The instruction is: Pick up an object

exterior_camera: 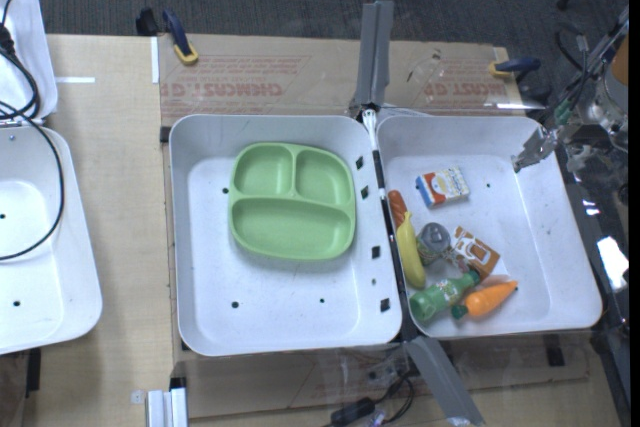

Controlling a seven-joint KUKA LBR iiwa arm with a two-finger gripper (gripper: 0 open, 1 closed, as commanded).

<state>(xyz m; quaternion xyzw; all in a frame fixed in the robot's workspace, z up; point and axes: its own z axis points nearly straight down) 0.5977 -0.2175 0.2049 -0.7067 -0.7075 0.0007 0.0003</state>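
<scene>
Pincer (528, 155) sits half cut off at the right bin's (560, 245) far right rim; grip state unreadable. Carton (443, 186) label illegible; worktop (110, 115) cardboard print reads reversed, unclear.

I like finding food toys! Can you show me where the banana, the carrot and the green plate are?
banana (409, 253): camera view, middle of its yellow body.
carrot (492, 298): camera view, middle of its orange body.
green plate (292, 227): camera view, floor of its largest compartment.
</scene>
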